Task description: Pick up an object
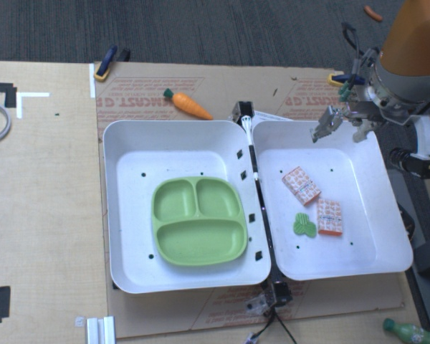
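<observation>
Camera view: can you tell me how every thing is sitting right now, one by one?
Green plate: flat in the left bin, compartments bare.
Upper box: lying flat in the right bin, tilted.
Lower box: lying flat, just below the upper one.
Green leafy piece: lying beside the lower box, to its left.
Toy carrot: lying on the cardboard outside the bins.
Gripper: open, above the right bin's far edge, holding nothing.

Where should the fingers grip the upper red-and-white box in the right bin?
Probably across its two long edges, coming straight down from above. The upper box lies flat and turned diagonally on the right bin floor, with bare floor along both long sides, apart from the lower box.
</observation>
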Controlling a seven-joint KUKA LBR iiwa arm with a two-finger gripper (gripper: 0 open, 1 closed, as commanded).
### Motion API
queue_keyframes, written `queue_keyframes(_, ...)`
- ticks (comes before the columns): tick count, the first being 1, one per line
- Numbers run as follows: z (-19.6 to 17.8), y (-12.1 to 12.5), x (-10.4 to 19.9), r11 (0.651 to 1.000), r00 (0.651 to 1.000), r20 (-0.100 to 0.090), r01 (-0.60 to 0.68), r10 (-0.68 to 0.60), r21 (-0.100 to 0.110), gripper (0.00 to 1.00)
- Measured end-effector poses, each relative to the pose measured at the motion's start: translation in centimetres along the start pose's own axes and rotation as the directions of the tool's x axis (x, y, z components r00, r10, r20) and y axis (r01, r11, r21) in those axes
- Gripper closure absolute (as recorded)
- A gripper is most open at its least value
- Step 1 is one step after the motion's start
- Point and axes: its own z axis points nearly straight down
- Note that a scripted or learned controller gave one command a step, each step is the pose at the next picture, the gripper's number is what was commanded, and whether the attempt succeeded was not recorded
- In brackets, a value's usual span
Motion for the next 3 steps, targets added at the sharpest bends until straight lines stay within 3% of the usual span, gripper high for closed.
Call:
queue_keyframes(1, 17.9, -4.8, 0.3, 0.995, 0.995, -0.001, -0.100, 0.100, -0.006, 0.00)
queue_keyframes(2, 16.8, -4.7, 0.1, 0.995, 0.995, 0.003, -0.104, 0.104, -0.011, 1.00)
queue_keyframes(3, 16.8, -4.7, 0.1, 0.995, 0.995, 0.004, -0.104, 0.104, -0.011, 0.00)
